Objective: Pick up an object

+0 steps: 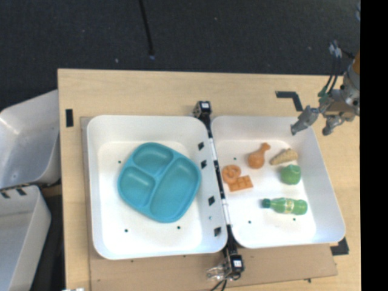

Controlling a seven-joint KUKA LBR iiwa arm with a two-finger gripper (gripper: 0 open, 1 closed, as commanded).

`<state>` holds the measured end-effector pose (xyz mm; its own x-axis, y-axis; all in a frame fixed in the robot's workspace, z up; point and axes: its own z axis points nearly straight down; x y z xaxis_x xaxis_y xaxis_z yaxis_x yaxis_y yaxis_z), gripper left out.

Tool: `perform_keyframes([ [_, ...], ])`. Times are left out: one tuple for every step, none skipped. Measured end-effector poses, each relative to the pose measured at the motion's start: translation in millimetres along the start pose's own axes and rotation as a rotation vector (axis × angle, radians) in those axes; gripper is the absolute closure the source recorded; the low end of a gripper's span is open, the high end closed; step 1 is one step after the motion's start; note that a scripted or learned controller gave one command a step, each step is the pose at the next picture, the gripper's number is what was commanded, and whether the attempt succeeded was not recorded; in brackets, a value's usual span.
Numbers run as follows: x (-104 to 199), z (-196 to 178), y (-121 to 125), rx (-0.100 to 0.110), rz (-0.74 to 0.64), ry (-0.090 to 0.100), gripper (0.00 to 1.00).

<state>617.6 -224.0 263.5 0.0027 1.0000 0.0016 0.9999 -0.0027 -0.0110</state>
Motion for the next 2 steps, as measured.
perform_keyframes([
  [0.7,-8.4,2.2,-0.013,-0.004,-0.003,0.00],
  [3.5,54.2,0.0,-0.006,-0.003,-0.003,0.00],
])
